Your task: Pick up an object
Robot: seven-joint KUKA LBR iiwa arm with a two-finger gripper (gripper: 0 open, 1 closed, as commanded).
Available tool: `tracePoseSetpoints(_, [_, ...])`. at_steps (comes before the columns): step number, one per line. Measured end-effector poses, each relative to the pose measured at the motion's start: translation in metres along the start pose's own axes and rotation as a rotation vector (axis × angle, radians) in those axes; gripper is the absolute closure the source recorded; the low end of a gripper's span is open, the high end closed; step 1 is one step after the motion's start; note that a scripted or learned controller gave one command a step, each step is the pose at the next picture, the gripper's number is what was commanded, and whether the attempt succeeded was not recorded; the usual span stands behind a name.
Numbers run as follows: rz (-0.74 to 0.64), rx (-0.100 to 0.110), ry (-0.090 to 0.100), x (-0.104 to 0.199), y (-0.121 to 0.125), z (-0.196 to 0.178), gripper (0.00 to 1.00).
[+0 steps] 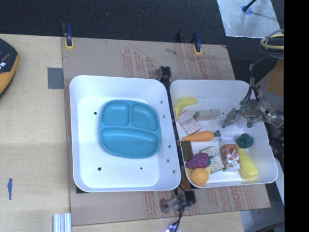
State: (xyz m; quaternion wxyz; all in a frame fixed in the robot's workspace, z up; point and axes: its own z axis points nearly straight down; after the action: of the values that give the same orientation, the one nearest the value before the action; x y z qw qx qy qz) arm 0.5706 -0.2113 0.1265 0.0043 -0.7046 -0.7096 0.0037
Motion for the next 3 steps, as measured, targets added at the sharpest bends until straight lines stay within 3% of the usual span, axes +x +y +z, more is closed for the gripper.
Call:
tracePoseSetpoints(1, [0.002,-0.003,0.001,0.013,-0.042,0.037,0.00])
tracePoseSetpoints(2, [-0.004,-0.015,-0.001,0.051,0.037,0.033,0.00])
tracePoseSetpoints(3, [-0.003,-0.012,-0.001,0.101,0.084,0.033,0.00])
